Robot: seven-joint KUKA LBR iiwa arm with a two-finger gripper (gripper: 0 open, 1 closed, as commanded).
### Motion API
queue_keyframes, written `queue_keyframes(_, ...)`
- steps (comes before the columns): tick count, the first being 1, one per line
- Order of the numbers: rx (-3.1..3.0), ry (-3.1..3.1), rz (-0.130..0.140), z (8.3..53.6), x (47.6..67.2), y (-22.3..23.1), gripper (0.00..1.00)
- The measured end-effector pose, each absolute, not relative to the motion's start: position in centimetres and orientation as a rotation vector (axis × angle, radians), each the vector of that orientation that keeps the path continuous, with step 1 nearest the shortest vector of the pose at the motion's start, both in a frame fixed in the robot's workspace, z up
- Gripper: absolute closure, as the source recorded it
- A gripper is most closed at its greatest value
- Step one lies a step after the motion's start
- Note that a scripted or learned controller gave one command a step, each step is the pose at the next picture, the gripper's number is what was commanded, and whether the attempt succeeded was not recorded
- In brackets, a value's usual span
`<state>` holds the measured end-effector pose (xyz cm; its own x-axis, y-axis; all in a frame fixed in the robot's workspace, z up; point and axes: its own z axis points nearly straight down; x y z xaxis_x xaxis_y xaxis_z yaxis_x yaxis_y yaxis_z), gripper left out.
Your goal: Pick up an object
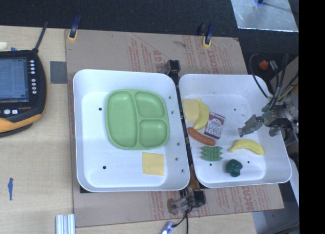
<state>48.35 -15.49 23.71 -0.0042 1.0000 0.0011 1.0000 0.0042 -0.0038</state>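
The gripper hung over the right edge of the right bin, its two grey fingers spread apart with nothing between them, one fingertip pointing inward toward the bin's middle. Just below and left of it lay a yellow toy banana, close to the fingers but not touching them. Further left in the same bin sat a small red-and-white packet, an orange-red sausage beside it, a green pea pod below, and a dark green broccoli piece near the front wall. A pale yellow wedge-like item rested against the bin's left side. In the left bin lay a green divided plate and a flat yellow cheese-like square, apart from each other.
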Motion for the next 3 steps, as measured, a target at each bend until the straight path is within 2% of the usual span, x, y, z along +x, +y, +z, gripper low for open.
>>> queue_keyframes(1, -2.213, -2.225, 0.004, 10.3, 47.5, -15.0, 0.00)
queue_keyframes(2, -2.218, -2.231, -0.003, 9.5, 52.8, -10.9, 0.00)
queue_keyframes(3, -2.217, -2.225, 0.002, 11.1, 59.7, -13.2, 0.00)
